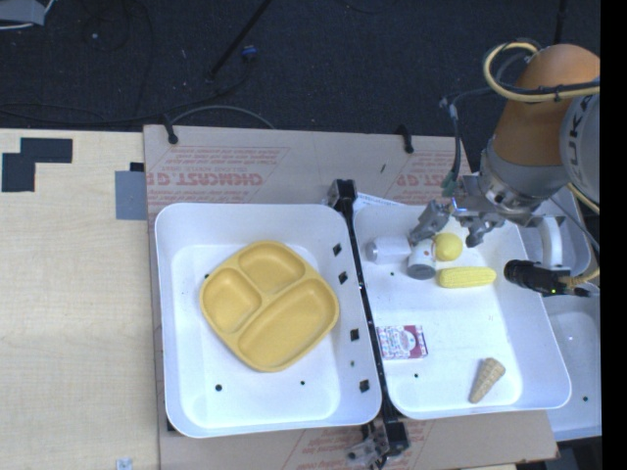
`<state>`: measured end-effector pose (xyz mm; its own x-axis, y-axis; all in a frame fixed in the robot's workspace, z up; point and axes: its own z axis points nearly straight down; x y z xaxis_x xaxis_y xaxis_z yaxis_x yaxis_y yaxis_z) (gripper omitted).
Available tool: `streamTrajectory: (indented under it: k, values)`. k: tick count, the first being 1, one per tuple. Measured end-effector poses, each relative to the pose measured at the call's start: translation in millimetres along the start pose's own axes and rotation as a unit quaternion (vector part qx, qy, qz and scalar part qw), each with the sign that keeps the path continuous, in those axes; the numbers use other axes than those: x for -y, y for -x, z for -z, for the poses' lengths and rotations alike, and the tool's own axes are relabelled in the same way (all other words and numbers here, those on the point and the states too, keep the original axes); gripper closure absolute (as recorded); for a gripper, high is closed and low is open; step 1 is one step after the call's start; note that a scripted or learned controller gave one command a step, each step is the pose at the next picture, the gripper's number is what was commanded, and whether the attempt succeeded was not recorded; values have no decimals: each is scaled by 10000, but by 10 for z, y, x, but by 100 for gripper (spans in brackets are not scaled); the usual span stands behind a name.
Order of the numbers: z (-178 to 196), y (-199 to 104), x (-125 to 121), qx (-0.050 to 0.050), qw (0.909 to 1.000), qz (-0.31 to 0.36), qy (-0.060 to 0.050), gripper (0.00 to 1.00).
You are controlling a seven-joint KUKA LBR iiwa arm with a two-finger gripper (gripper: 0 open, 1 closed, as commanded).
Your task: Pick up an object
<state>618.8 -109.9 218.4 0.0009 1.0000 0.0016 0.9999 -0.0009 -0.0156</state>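
The gripper (453, 225) hangs over the back part of the right bin (534, 380). Its two fingers (427, 225) are spread apart, one on each side of a small yellow ball (449, 247). The ball sits in the gap, but I cannot tell if the fingers touch it or squeeze it (they look a bit above it).

Just beside the ball, toward the left bin, a little white cup (423, 260) lies on its side, and past it lies a short white tube (388, 250). Right in front of the gripper, a yellow corn cob (466, 278) lies flat, just beside the ball. These things are crowded close together, so there is little room around the fingers.

Farther to the front the bin floor is more open. A small red and white packet (402, 342) lies there, with writing too small to read. Near the front right corner lies a tan ice cream cone (486, 379).

The left bin (186, 390) holds a yellow plate (269, 305) with three parts.

Behind both bins is brown cardboard (235, 169) with red letters printed on it. The letters are upside down and I cannot read them for sure.
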Motion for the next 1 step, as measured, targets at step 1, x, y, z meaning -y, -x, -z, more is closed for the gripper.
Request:
streamTrajectory:
  k: [1]
  values:
    - [85, 1, -24, 9, 10000, 8, 72, 0]
